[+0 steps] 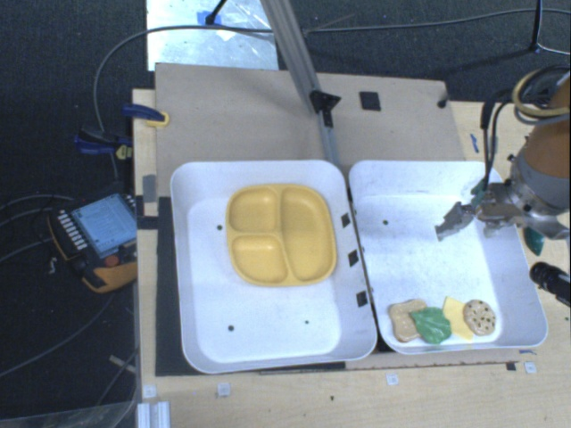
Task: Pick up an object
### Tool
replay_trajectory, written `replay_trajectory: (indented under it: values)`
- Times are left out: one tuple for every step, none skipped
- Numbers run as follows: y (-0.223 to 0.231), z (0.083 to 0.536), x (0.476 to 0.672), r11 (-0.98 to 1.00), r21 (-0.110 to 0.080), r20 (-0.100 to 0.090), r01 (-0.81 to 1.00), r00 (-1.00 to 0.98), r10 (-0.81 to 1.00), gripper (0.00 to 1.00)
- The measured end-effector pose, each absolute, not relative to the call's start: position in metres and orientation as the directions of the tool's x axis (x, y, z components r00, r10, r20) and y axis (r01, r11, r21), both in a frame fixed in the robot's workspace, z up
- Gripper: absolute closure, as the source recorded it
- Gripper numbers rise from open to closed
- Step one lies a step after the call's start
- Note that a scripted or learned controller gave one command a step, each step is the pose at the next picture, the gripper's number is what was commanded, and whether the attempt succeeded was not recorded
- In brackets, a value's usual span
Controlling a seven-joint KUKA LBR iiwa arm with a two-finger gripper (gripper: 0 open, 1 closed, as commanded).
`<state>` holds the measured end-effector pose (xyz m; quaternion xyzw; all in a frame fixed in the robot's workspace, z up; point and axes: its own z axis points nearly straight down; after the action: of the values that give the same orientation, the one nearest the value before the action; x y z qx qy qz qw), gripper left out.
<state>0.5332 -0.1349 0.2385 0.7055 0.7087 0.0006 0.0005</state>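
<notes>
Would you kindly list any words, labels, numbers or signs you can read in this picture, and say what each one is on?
No text can be read anywhere.
The handheld pendant left of the bench has a lit blue screen, but its contents are too small and blurred to read.
The black tags on the bench board and between the bins show no legible marks.
The yellow tray and the food items carry no lettering.

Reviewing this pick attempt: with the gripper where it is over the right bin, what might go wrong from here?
1. The gripper hangs well up the right white bin, away from the food items; closing here would likely grab nothing.
2. The tan toast slice, green leafy piece, yellow cheese wedge and round chocolate-chip cookie crowd together against the near wall, so a grasp may catch two or hit the wall.
</notes>
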Motion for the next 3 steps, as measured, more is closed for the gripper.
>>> replay_trajectory:
  values:
    - [-0.14,0.194,0.538,0.001,-0.002,0.0,1.0,-0.001,1.0,0.0]
    - [-0.146,0.135,0.543,0.001,-0.002,0.0,1.0,-0.001,1.0,0.0]
    - [-0.146,0.087,0.545,0.001,0.005,-0.001,1.0,-0.001,1.0,0.0]
